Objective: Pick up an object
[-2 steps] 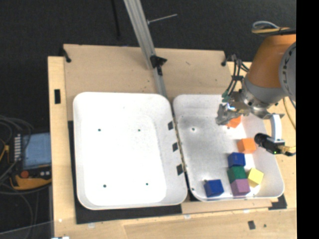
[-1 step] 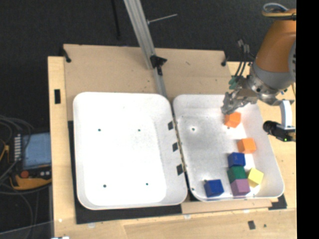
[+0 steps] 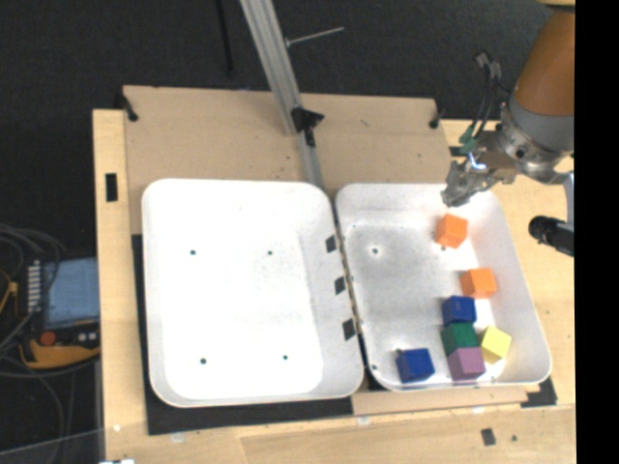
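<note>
1. The gripper (image 3: 462, 189), a grey metal tool below the arm's smooth orange band, hangs over the far edge of the right bin (image 3: 387, 288); its tips blur together, and whether they are apart or together cannot be told.
2. An orange block (image 3: 451, 230), matte and cube-shaped, sits tilted just below the gripper, with nothing seen clamped on it.
3. A second orange cube (image 3: 479, 281) lies nearer the front, along the bin's right wall.
4. Below it cluster a blue cube (image 3: 459, 309), a green cube (image 3: 459, 335), a purple cube (image 3: 467, 362) and a yellow cube (image 3: 495, 342), packed close.
5. Another blue cube (image 3: 415, 364) rests apart at the front.
6. The left bin (image 3: 242, 288) is shallow white plastic with rounded corners and faint speckling.
</note>
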Action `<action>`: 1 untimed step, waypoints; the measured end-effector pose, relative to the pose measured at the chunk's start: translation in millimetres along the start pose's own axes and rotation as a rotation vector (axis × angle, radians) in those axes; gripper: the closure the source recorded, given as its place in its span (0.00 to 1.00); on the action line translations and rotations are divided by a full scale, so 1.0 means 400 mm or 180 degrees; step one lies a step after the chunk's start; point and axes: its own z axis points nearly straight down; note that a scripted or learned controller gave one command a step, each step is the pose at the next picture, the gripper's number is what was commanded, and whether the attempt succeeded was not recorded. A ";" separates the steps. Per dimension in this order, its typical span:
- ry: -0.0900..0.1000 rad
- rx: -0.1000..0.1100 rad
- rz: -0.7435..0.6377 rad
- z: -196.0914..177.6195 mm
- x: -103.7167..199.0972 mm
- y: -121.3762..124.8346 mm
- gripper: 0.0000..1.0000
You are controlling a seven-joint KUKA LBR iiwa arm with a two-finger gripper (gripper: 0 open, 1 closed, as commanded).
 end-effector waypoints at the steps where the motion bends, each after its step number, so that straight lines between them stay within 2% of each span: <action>1: 0.0001 0.0020 0.0000 0.040 0.133 -0.040 1.00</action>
